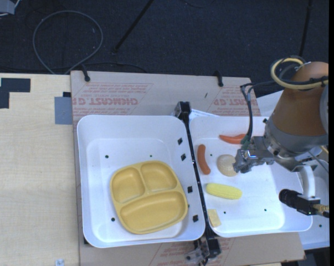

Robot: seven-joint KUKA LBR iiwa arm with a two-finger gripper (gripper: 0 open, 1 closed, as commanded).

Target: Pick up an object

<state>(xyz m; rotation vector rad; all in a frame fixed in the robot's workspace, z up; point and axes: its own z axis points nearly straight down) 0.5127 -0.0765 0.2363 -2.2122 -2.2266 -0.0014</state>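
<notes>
My gripper (243,162) hangs low over the right bin (266,226), right beside a pale beige round object (226,164) and touching or nearly touching its right side. An orange carrot (232,139) lies just behind the gripper. A reddish sausage (203,159) lies near the bin's left wall. A yellow corn cob (224,191) lies in front of the beige object, and a small yellow block (214,218) sits at the bin's front left corner. Nothing is visibly held.
The left bin (100,143) holds a yellow divided plate (148,195). A black divider (191,170) runs between the bins. The arm's orange band (302,101) and grey wrist cover the right bin's right part. A black fitting (299,201) sits at its right edge.
</notes>
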